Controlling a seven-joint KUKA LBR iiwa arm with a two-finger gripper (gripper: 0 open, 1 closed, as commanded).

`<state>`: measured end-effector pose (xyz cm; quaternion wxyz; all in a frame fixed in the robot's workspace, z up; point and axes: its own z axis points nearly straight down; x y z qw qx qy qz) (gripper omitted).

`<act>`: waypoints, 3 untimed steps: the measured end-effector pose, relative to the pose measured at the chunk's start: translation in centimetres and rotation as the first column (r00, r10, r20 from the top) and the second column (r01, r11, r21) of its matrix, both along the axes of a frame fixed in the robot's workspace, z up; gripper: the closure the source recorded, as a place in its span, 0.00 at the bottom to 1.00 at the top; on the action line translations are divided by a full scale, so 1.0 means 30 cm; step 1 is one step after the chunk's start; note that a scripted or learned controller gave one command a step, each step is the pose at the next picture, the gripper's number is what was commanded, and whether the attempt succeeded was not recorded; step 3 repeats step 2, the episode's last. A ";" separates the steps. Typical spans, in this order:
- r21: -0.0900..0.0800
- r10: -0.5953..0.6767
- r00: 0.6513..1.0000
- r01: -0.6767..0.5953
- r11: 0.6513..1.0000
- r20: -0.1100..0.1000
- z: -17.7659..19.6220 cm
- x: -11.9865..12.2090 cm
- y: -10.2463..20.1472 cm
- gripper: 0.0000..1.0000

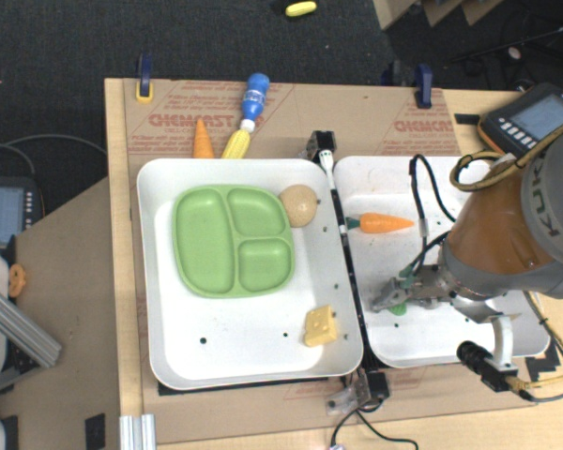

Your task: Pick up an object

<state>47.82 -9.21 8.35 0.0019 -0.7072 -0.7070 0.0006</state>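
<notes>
Two bins: shallow white trays with rounded corners, side by side on a brown cardboard-covered bench (122, 251); the claw sits in the right one.
Left bin (169, 345): smooth and glossy, raised rim, far left of the claw; bare floor lies along its near and left sides.
Green plate (233, 240): matt plastic, rounded square, three compartments; well left of the claw, in the far half of the left bin.
Beige ball (299, 204): round and smooth, touching the plate's far right corner, left of the claw and farther back.
Yellow wedge (321, 325): porous, cheese-like block with holes, left of the claw near the left bin's near right corner, close to the rim.
Behind the bins: an orange cone (202, 141) and a blue-and-yellow bottle-shaped toy (247, 112) lie on the cardboard, well apart from the claw.
Carrot (383, 222): task object candidate; orange, tapered, smooth, green stub at its left end; lies flat in the right bin, behind the claw and apart from it.
Right bin (394, 345): bare white floor in front of the claw, up to the near rim.
Claw (392, 298): grey metal, pointing left, low over the right bin floor near the dividing rims; a small green item sits at its tips; finger spacing cannot be told.
Arm (507, 232): brown-orange wrist with black cables, covering the right bin's right part.
</notes>
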 end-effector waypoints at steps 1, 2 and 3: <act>-0.005 -0.003 1.000 0.003 1.000 0.007 0.040 0.006 -0.007 1.00; -0.001 0.009 1.000 -0.009 1.000 0.014 0.355 0.053 0.198 1.00; -0.001 0.009 1.000 -0.009 1.000 0.014 0.355 0.053 0.198 1.00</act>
